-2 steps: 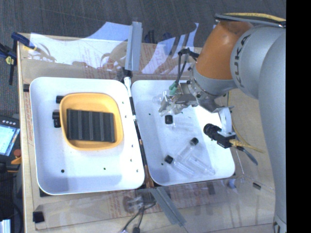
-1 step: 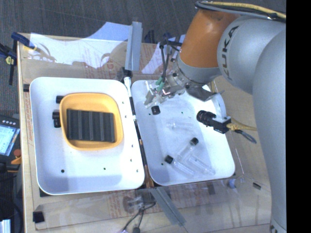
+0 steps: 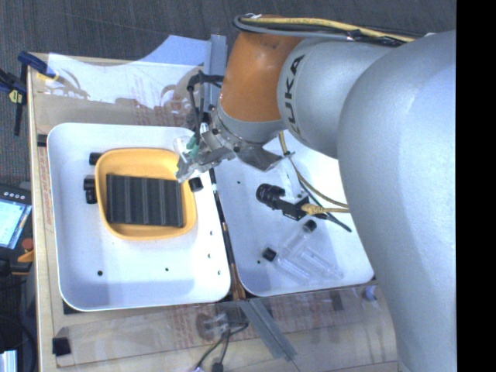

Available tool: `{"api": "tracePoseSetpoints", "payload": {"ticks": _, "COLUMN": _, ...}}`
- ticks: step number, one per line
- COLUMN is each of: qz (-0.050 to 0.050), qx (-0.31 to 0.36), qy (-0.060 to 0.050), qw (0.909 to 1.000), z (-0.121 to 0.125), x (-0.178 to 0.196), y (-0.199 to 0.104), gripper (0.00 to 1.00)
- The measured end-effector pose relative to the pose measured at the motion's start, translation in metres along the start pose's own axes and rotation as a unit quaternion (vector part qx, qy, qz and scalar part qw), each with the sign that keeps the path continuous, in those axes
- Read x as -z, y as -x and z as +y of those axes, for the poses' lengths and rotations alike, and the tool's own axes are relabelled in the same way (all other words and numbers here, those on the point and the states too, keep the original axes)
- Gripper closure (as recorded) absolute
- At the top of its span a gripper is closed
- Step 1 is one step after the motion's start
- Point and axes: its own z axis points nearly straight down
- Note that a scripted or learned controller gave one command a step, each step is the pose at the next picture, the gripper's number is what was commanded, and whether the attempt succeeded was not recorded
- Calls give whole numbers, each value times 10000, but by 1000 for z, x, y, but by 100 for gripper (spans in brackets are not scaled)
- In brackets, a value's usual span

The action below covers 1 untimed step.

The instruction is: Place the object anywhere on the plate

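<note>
A yellow plate (image 3: 116, 163) with a dark ribbed insert (image 3: 144, 201) lies in the left bin (image 3: 132, 281). My gripper (image 3: 191, 161) hangs over the plate's upper right corner, close to the wall between the two bins. Something pale and greenish shows at its tip, too small to make out. A small black piece (image 3: 195, 183) sits just below the gripper, at the plate's right rim. The arm's grey and orange bulk covers the far part of the right bin.
Small black pieces (image 3: 90, 190) lie left of the plate in the left bin. The right bin (image 3: 256, 281) holds a clear plastic object (image 3: 306, 259) and two small black blocks (image 3: 269, 253). A tablet (image 3: 11, 222) sits off the bench's left edge.
</note>
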Motion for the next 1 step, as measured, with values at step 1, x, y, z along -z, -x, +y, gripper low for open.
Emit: {"api": "tracePoseSetpoints", "payload": {"ticks": 1, "qz": -1, "qx": -1, "qy": 1, "qw": 10000, "z": 0, "x": 0, "y": 0, "gripper": 0}}
